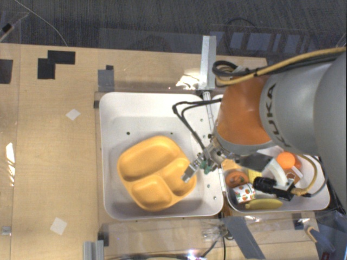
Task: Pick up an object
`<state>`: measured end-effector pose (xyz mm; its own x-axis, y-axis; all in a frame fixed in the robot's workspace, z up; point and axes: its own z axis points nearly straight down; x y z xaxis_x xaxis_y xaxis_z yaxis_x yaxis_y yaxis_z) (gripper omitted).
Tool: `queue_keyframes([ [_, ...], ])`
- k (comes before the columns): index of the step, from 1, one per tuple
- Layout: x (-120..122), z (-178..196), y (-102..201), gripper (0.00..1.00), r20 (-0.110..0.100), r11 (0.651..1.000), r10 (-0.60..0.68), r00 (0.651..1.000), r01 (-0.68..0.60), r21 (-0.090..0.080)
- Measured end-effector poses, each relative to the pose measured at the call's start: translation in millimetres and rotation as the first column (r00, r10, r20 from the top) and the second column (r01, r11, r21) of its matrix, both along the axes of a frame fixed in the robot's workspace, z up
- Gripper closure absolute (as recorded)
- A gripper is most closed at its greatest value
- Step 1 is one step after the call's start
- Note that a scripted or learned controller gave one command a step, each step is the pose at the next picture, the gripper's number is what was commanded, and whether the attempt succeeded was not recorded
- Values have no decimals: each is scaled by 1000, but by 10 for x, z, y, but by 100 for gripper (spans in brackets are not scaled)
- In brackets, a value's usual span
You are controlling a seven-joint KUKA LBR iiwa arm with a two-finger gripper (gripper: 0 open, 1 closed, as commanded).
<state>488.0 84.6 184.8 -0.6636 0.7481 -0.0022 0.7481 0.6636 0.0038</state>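
Camera view looks down at a slant on a pale wooden table [49, 161] carrying 2 shallow white bins side by side. Lying in the left bin [116, 118] is a yellow divided tray [153, 169] with 3 compartments, sitting toward the near right part of that bin, tilted a little across it. Reaching in from the right, the grey arm [309, 102] with its orange band [244, 115] hangs over the divider between the bins, and the hand [194, 169] is down at the tray's right edge, its tip over or against the rim of the nearest compartment. At this angle I cannot tell whether the hand is open or closed, nor whether it has any grip on the tray. Black cables [187, 118] loop from the wrist across the left bin's back right corner. In the right bin [320, 202], partly hidden under the arm, lies a cluster of small things: a yellow banana [263, 203] at the near edge, a small can [244, 193] just behind it, a black tool-like item [274, 188] lying across the middle, and a white bottle with an orange cap [282, 164] farther back.
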Motion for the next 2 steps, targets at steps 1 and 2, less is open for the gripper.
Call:
queue_keyframes([
  [1,25,-913,1130,0,3,945,-326,945,326,4],
  [2,740,-903,778,0,3,929,-369,929,369,11],
])
